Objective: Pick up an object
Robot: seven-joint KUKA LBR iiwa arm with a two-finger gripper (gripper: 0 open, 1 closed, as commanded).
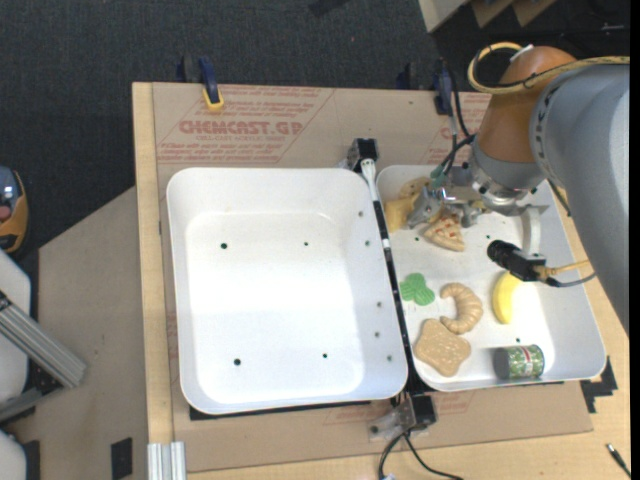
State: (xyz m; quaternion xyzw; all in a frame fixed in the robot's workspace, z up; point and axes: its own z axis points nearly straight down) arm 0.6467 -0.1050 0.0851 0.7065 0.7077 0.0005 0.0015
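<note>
My gripper (437, 204) hangs low over the far end of the right bin (578, 340), just above a pizza slice toy (446, 232) and beside a yellow piece (401, 211) at the bin's left wall. Closer to the camera in that bin lie a green leafy toy (417, 290), a tan croissant (461, 307), a yellow banana (504, 298), a brown toast slice (441, 348) and a small green can (519, 362) on its side.
The left bin (200, 198) sits right against the right one, sharing a raised middle wall. The arm's grey body covers the right bin's far right corner. Brown board surrounds both bins.
</note>
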